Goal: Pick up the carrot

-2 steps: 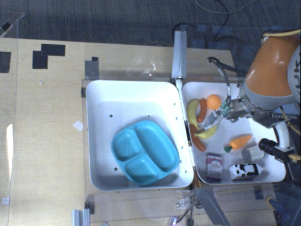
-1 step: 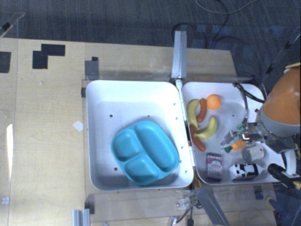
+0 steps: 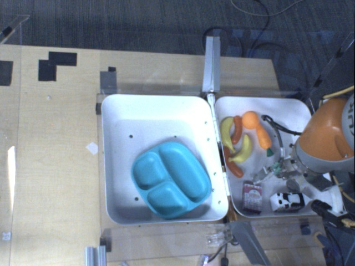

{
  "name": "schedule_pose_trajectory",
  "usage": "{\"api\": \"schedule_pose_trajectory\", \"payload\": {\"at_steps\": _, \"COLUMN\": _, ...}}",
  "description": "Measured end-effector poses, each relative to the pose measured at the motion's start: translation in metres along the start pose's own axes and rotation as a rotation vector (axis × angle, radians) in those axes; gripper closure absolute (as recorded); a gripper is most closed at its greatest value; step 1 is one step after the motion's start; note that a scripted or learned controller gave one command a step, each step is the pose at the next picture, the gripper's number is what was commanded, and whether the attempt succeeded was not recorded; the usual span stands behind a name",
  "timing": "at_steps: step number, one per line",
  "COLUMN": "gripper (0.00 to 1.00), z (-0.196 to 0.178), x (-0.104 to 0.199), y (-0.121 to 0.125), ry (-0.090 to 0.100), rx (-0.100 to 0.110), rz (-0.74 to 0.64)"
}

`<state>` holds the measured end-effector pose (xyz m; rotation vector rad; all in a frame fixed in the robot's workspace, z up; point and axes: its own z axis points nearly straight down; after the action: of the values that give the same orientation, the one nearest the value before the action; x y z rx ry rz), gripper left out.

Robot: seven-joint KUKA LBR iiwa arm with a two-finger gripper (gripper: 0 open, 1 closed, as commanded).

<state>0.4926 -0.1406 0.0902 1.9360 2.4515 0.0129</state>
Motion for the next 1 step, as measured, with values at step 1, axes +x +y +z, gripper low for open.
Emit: {"api": "schedule_pose_trajectory", "payload": {"at_steps": 1, "gripper": 0.00, "z": 0.0017, "x": -0.0174, "y": 0.0671, "ry": 0.002, "rx": 0.002, "rz": -0.030}}
